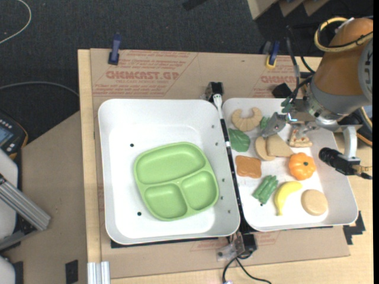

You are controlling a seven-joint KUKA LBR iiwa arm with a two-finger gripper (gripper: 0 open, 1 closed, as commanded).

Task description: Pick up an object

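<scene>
Several toy foods sit in the right bin [349,209]; end effector [283,123] hovers at the croissant [246,119], grip state can't tell; it looks light, rigid, slick plastic, so I'd pinch across its narrow middle

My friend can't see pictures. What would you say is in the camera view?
A grey and orange robot arm's end effector hangs over the right white bin, which holds toy food: a croissant, an orange pumpkin, a banana and more. The left white bin holds a green divided plate.
</scene>
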